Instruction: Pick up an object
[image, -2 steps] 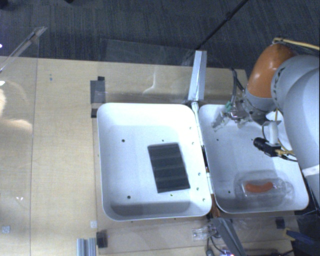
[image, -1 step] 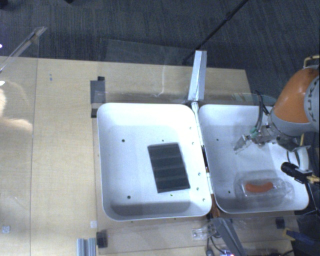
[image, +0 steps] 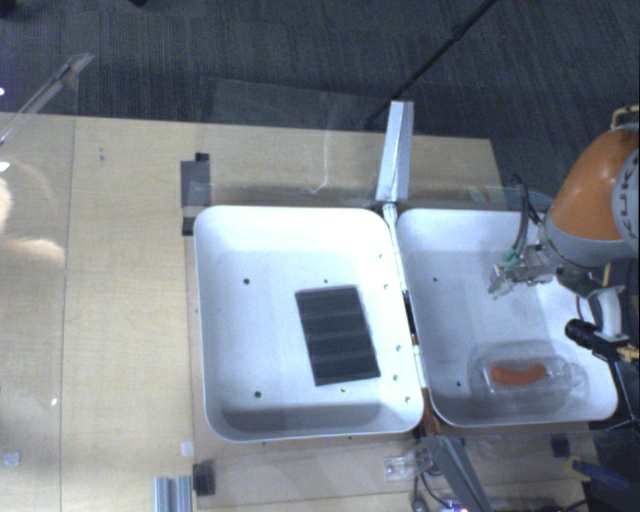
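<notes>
Lying flat in the left bin (image: 230, 300) is a dark grey rectangular pad (image: 337, 335) with ribbed bands across it, set at a slight tilt so its long sides lean toward the lower right. It rests on the bin floor a little right of centre, apart from every wall. That bin's floor is white with a few small dark dots near its corners.

Between the two bins runs a narrow seam, and a grey metal bar (image: 396, 150) rises from the top of that seam toward the far edge of the bench (image: 110, 330), which is pale wood.

Further right, the right bin (image: 450, 250) holds a clear plastic package (image: 524, 376) with rounded ends, lying lengthwise near the bin's front wall. Inside it sits an orange-red, elongated item, possibly a sausage-shaped toy or food piece, though the glare on the plastic makes it hard to tell. The package lies flat on the floor, untouched by the arm.

Above it and toward the bin's upper right, the gripper (image: 508, 277) hangs over bare white floor, well apart from the package. Its fingers are small and blurred here, and whether they stand spread or closed cannot be told. Nothing is visible between them. The orange band (image: 592, 195) of the arm sits at the far right.
</notes>
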